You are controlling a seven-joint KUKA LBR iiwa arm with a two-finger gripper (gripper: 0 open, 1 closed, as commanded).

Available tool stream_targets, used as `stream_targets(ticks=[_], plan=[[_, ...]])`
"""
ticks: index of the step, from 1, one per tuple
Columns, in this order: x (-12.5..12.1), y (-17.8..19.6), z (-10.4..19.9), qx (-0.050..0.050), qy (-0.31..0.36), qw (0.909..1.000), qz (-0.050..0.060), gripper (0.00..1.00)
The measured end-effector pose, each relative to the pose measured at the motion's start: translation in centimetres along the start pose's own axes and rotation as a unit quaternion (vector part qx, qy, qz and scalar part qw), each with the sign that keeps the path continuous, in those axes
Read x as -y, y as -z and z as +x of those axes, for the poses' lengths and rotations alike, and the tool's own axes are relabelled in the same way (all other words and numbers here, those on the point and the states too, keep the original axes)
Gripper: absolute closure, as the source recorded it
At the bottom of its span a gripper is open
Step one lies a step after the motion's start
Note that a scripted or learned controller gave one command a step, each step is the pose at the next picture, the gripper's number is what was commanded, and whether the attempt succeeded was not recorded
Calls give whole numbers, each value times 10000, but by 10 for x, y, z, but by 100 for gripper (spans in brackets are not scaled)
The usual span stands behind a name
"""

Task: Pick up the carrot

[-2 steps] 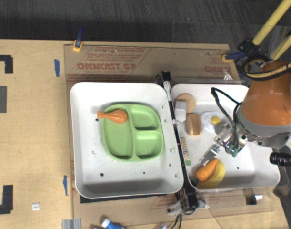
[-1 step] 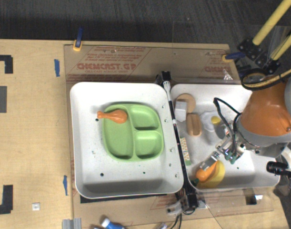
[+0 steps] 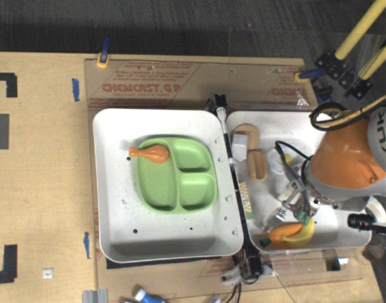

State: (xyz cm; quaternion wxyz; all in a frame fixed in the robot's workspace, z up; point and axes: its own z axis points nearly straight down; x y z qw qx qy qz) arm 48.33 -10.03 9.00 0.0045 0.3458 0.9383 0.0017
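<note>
The carrot [image 3: 283,232], orange with a small green top at its left end, lies near the front wall of the right bin [image 3: 344,232]. A yellow banana [image 3: 307,230] curves against the carrot's right end. My gripper [image 3: 296,211] hangs just above and slightly right of the carrot, below the orange wrist band [image 3: 344,160]. The arm's body hides the right part of this bin.
A green divided plate [image 3: 199,191] sits in the left bin [image 3: 117,219], with an orange drumstick-shaped toy [image 3: 151,153] on its upper-left rim. A tan wooden block [image 3: 257,164], a rounded tan piece [image 3: 246,132] and a white piece [image 3: 239,150] lie at the right bin's back left.
</note>
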Motion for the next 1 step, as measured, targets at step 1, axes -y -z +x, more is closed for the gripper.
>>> stream_targets(ticks=[1], plan=[[-27, 127, 22, 11, 73, 10000, -6, 0]])
